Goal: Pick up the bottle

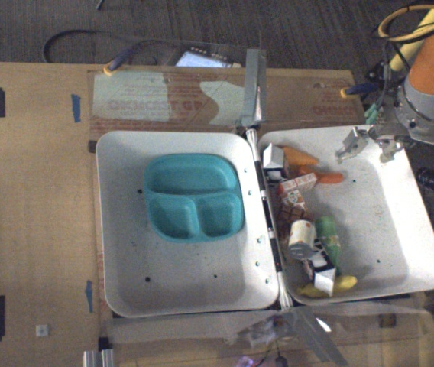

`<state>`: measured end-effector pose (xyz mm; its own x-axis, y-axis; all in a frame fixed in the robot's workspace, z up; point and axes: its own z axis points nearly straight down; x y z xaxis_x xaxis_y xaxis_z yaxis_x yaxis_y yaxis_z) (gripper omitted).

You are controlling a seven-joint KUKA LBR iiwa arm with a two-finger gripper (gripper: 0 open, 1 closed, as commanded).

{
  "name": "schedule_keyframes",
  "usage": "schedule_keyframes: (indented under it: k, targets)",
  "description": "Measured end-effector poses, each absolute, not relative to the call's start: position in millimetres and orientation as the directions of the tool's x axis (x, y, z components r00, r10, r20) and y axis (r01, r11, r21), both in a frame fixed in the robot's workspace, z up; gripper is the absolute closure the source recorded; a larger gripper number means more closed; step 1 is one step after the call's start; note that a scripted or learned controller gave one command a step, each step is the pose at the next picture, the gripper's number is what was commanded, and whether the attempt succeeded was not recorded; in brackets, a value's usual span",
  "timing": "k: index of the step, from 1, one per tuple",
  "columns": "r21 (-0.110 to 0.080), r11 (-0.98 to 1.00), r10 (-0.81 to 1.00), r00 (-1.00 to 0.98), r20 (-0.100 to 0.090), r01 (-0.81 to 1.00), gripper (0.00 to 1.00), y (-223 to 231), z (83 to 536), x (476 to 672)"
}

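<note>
Overhead, the arm [431,67] came in from the three o'clock side, and its hand [370,145] hung over the upper edge of the right bin [400,228], at about one o'clock of that bin. Its two fingers stood apart with nothing between them. The green bottle [328,239] lay in the same bin, along its left side toward seven o'clock, well apart from the hand. Just beside the bottle at nine o'clock sat a small can [302,238] with a pale lid, touching or nearly touching it. Above them, toward eleven o'clock of the bin, lay a carton [296,186] and an orange carrot-like piece [302,159]. At the bin's lower edge, near six o'clock, a yellow thing [344,284] rested by a white block [323,282]. The left bin [125,274] held a teal divided tray [194,196] in its upper middle. Both bins sat on the brown counter [34,228].
</note>
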<state>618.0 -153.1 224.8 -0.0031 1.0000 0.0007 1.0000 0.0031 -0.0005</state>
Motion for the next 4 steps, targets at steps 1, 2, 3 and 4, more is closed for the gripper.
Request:
schedule_keyframes:
  k: [1,2,3,4]
  targets:
    - [-0.001,-0.088,0.996,0.088,0.001,0.996,0.0,-149.9,141.5,575.6]
    - [0.023,-0.093,0.996,0.093,-0.004,0.995,0.0,-130.0,105.5,551.5]
    - [-0.002,-0.066,0.998,0.066,0.001,0.998,0.0,-128.9,144.2,509.7]
    - [-0.002,-0.066,0.998,0.066,0.001,0.998,0.0,-129.1,144.1,509.6]
